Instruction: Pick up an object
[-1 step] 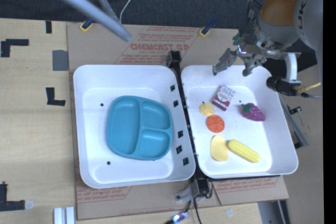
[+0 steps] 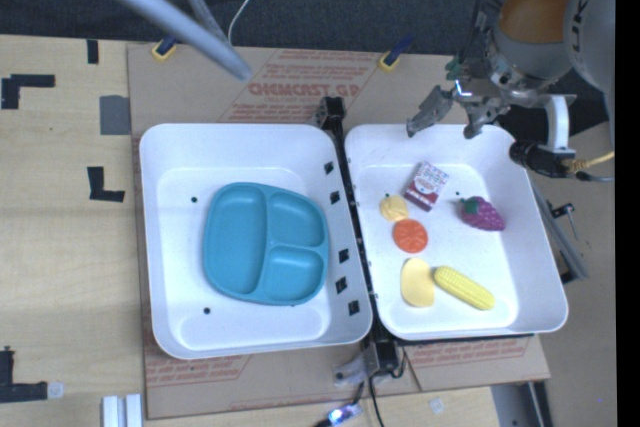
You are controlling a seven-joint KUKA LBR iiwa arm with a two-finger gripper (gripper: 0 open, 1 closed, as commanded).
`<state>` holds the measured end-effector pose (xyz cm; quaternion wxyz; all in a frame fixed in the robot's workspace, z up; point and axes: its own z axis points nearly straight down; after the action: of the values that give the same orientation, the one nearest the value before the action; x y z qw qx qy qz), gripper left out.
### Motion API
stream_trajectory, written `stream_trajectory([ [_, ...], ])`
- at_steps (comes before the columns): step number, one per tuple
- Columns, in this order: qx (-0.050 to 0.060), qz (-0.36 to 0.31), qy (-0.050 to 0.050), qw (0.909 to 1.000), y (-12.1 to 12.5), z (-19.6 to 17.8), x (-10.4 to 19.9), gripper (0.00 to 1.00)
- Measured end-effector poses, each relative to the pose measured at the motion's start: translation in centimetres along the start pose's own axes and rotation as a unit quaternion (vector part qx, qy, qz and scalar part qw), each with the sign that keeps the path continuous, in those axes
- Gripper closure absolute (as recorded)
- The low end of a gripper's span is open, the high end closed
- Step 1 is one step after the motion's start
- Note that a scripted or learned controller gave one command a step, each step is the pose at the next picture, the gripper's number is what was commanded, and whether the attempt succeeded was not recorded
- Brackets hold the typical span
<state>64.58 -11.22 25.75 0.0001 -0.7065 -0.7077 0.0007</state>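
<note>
Yellow plastic corn cob (image 2: 463,287) lies toward the front of the right-hand shallow white bin (image 2: 535,315), just beside a pale yellow rounded toy (image 2: 417,283). Behind them sit an orange-red round toy (image 2: 410,236), a small yellow piece (image 2: 394,208), a little red-and-white carton (image 2: 427,185) and a purple grape bunch (image 2: 482,213), all loosely scattered with gaps between most, which should suit a pick. Grey arm's fingers (image 2: 452,118) hang spread open above the bin's far rim, holding nothing, seemingly poised before descending. Left white bin (image 2: 160,315) holds a blue divided tray (image 2: 265,243). Both bins rest on the cardboard-covered surface (image 2: 290,90).
</note>
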Motion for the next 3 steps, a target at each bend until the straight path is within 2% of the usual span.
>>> stream_trajectory([
  [1,0.002,0.0,0.0,1.0,-0.5,4.6,-0.5,0.0],
  [3,0.003,0.001,0.0,1.0,0.3,15.2,-1.4,0.0],
])
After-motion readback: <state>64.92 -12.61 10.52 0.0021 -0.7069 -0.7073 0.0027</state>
